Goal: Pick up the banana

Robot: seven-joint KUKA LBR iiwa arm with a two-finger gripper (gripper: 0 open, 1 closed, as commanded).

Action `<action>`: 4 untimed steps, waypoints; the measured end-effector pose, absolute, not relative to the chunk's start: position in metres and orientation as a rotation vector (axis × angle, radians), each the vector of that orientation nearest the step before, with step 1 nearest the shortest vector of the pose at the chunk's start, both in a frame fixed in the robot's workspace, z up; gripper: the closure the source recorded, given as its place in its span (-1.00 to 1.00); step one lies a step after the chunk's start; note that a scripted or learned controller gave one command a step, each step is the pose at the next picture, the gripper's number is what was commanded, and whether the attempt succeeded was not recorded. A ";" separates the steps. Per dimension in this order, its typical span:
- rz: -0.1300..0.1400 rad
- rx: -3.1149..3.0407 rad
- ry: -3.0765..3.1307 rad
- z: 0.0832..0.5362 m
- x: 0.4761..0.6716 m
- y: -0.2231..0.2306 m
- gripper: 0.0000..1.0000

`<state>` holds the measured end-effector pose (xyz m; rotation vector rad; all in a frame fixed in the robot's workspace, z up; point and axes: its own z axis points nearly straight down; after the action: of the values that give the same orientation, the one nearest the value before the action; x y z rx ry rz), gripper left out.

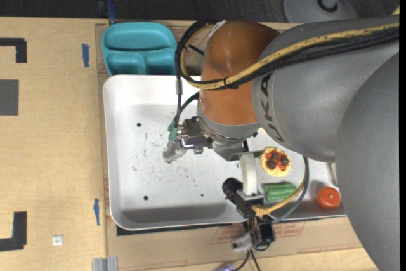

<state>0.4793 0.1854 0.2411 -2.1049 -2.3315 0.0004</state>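
The banana cannot be located with certainty: no plainly banana-shaped object lies on the exposed floor of the white bin, and it is judged to be either hidden beneath the arm, which covers the bin's right-hand part, or confused with the small objects beside it. The nearest candidate in colour is a yellow piece with dark red spots, lying near the bin's right side just below the wrist; its rounded outline does not read as a banana. Just beside it sit a green item and, further right, an orange-red item, all clustered toward the lower right corner, probably because loose objects drift to the walls of a shallow bin. The pincer is lowered near the middle of the bin, close to or touching the scuffed white floor, well apart from that cluster. Whether it is released or clenched cannot be told at this resolution, and no object is seen held at its tip. The orange band stands directly above it, indicating a near-vertical, top-down approach. A teal tray rests against the bin's far rim on the tan worktop. As judged, the pick is not accomplished.
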 end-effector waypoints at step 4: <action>-0.011 -2.484 -1.933 0.097 0.481 0.216 1.00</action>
<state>0.4815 0.2163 0.0967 -2.4837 -1.9325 -0.0107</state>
